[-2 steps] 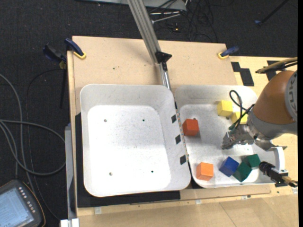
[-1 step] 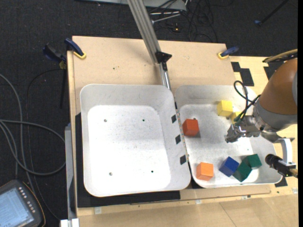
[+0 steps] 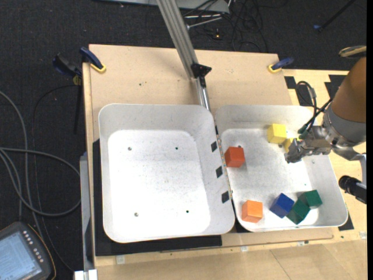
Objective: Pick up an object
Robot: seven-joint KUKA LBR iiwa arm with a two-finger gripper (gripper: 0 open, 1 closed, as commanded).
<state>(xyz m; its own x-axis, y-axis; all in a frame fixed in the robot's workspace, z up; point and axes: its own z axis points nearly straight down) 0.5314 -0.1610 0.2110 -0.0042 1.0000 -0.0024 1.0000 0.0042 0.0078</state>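
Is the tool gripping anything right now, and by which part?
Cannot be told. The tool sits low beside the yellow block, but no object is visible between its tips.

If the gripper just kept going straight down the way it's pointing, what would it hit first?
Most likely the bare floor of the right bin, just beside the yellow block. The gripper hangs at that block's lower right; depth is unclear, so it might clip the block's edge.

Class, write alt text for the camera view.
A grey robot arm's gripper hovers in the right white bin beside a yellow block. Red, orange, blue and green blocks lie nearby.
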